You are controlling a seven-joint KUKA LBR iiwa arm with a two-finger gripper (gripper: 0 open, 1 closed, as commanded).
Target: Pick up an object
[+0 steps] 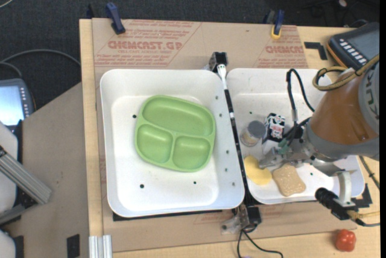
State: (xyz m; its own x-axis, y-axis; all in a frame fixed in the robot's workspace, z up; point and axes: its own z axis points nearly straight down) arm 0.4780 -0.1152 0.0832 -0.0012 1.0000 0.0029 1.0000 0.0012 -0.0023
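Right bin (259, 79) holds four small things: grey round piece (256, 129), black-white cow figure (276, 126), yellow piece (259, 173), tan bread slice (288, 180). Gripper (288, 148) at 12 o'clock of bread; state cannot tell. Left bin (114, 148): one green divided plate (175, 132).

The bench (181, 46) is a tan board printed with red lettering along its far side. Two shallow white bins sit on it side by side, their inner edges touching: the left bin (114, 148) and the right bin (265, 79). A blue clamp (114, 17) grips the far edge at the left, a yellow and blue clamp (277, 23) at the right. A small red object (345, 240) rests near the front right corner
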